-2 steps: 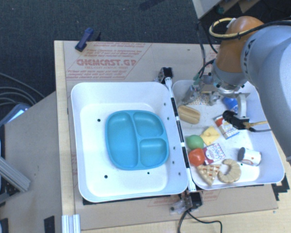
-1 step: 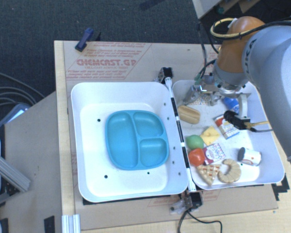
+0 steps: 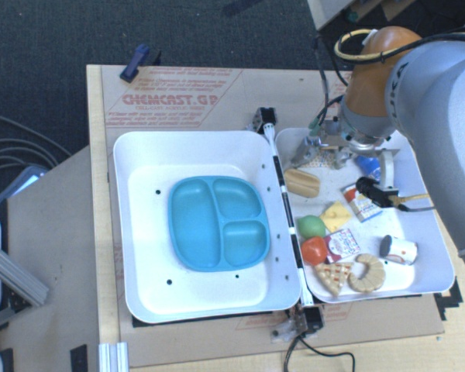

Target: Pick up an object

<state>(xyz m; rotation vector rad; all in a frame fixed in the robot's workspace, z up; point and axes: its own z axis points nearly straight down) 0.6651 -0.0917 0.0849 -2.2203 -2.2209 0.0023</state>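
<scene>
Hovering low over the far end of the right bin (image 3: 432, 281), the gripper (image 3: 331, 147) — its opening not discernible, nothing visibly held — stands just beyond the bread roll (image 3: 301, 182), nearest candidate — a square, centred descent would serve best.

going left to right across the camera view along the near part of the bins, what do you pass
blue divided plate → green ball → waffle piece → bagel → small white and black object
</scene>
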